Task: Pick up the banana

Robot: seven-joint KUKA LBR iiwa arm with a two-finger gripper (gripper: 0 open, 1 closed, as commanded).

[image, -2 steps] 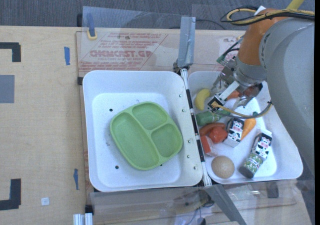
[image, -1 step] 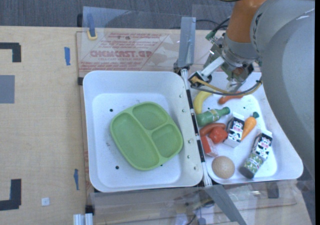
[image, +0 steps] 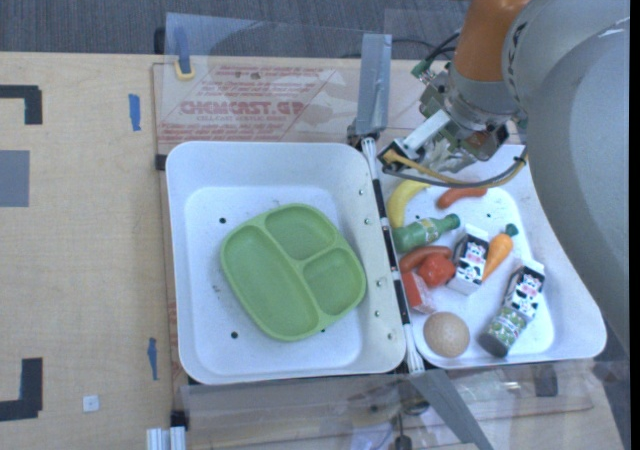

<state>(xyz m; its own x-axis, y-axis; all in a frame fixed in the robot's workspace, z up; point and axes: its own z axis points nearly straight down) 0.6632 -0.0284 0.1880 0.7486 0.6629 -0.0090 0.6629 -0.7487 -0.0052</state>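
two bins (image: pixel 190 178), gripper (image: pixel 440 143) over the right one's far edge.
banana (image: pixel 402 202) lies in the right bin's far left corner, just above a green bottle (image: pixel 425 232); gripper hangs just beyond it, its grip state unclear; a green plate (image: pixel 292 271) sits in the left bin.

green divided plate (image: pixel 294 271) in the left bin (image: pixel 190 173); egg (image: pixel 446 334), carrot (image: pixel 497 252) (beside a milk carton (image: pixel 470 262)) in the right.
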